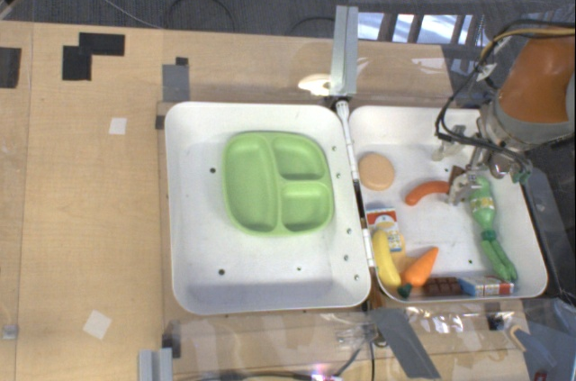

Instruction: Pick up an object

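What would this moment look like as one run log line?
arm: over right bin | gripper: low, beside orange sausage and green bottle | grasp: none seen | left bin: green tray

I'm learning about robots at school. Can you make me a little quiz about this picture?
1. True or false: the green divided tray lies in the left bin.
2. Which bin is the gripper over?
3. Which touches the carrot? A) banana B) round cookie C) green tray

Key: 1 true; 2 the right bin, near the orange sausage; 3 A.
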Available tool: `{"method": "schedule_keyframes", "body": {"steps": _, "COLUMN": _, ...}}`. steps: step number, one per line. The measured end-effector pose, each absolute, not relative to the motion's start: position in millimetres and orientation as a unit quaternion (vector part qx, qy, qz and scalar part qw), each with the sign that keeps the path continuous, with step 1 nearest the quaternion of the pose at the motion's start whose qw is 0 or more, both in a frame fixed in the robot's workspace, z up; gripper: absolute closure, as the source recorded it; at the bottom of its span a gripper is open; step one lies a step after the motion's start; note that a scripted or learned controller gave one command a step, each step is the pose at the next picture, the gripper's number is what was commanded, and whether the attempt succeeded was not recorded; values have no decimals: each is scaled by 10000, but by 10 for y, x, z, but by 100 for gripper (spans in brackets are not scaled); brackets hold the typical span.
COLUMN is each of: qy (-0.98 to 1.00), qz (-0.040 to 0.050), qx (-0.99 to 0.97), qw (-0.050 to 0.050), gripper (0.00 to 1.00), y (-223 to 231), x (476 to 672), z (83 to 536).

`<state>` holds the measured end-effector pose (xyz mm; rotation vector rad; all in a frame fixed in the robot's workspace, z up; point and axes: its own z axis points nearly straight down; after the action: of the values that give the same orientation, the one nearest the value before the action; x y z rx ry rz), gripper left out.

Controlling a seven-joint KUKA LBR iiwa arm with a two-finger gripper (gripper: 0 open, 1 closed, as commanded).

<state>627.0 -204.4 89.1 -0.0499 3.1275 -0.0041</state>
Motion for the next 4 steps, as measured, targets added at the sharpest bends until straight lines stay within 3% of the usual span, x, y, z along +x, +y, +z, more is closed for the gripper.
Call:
{"method": "schedule_keyframes", "body": {"steps": 1, "qy": 10000, "qz": -6, "qx": -44, "qw": 54, "gripper": 0, "y": -2040, "x": 6206, "z": 877}}
{"method": "schedule_keyframes", "body": {"steps": 4, "qy": 9985, "qz": -15, "qx": -539, "qw": 68, "gripper": 0, "y": -2043, "x": 6359, "z": 894}}
